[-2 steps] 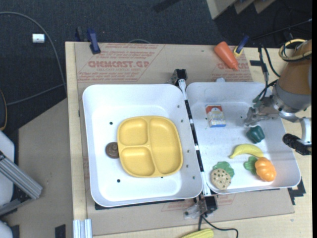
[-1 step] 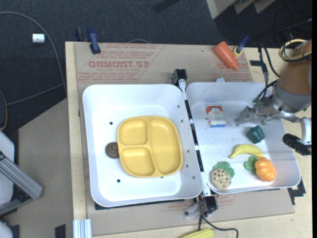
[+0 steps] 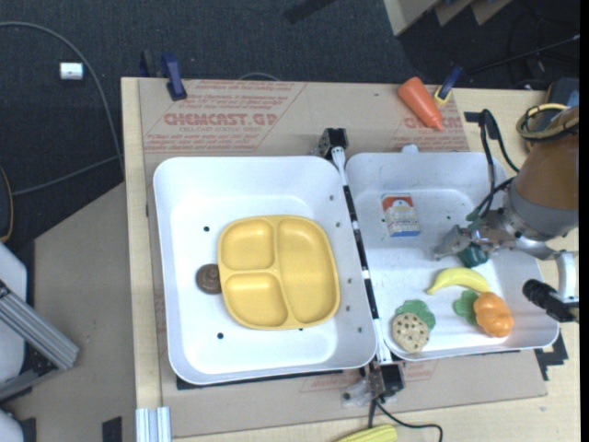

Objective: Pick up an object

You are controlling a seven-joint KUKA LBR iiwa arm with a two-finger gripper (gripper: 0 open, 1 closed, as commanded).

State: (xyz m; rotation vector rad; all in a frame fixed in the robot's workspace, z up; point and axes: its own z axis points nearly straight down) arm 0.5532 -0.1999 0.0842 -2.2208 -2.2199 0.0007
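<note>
Look at your arm (image 3: 543, 187): a broad orange band sits above a grey wrist section, with dark cables looping beside it (a yellowish coil shows near the top). The gripper (image 3: 457, 247) is grey metal, small and angular, with a black fitting nearby.

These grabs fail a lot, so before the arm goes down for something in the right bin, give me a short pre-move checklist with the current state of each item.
1. Target in reach: banana lies just below the claw in the right bin. Ok.
2. Claw free of any object: nothing shows between its tips. Ok.
3. Claw opening: too small and blurred to read. Cannot tell.
4. Room around the banana: a green piece and the orange fruit sit tight against it. Not ok.
5. Other items out of the path: carton and cookie lie apart from the claw. Ok.
6. Left bin uninvolved: yellow tray is across the divider. Ok.
</note>
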